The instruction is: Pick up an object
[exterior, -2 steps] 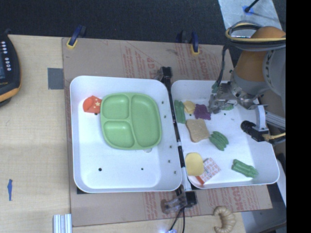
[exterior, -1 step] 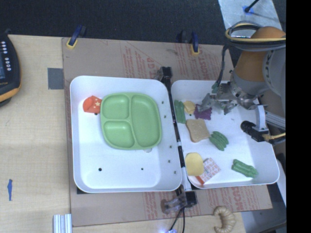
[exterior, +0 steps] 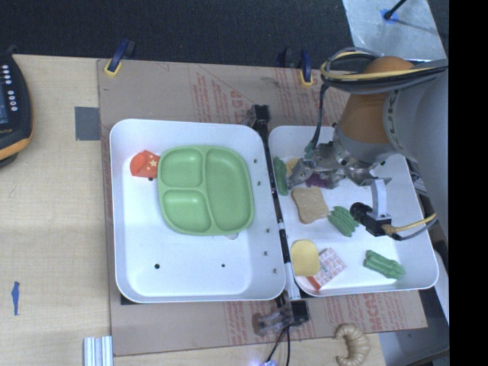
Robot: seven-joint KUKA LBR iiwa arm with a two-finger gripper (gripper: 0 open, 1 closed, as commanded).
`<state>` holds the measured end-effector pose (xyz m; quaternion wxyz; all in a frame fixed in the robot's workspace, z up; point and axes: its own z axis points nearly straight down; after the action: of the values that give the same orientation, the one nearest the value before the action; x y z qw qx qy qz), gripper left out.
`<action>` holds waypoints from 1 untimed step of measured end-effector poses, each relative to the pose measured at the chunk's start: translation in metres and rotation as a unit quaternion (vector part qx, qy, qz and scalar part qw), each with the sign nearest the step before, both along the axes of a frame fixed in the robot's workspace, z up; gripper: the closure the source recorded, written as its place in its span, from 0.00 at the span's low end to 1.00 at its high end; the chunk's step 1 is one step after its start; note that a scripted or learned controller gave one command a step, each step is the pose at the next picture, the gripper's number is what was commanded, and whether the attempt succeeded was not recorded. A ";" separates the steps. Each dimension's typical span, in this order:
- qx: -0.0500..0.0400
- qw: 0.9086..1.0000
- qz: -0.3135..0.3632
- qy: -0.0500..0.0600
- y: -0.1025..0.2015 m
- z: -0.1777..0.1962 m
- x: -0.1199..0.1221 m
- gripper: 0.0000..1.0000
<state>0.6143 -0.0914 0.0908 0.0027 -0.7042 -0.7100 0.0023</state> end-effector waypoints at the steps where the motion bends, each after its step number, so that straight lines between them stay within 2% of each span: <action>1: -0.001 1.000 -0.001 -0.004 -0.009 0.002 0.044 0.00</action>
<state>0.6584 -0.1000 0.0926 -0.0008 -0.7048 -0.7094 -0.0002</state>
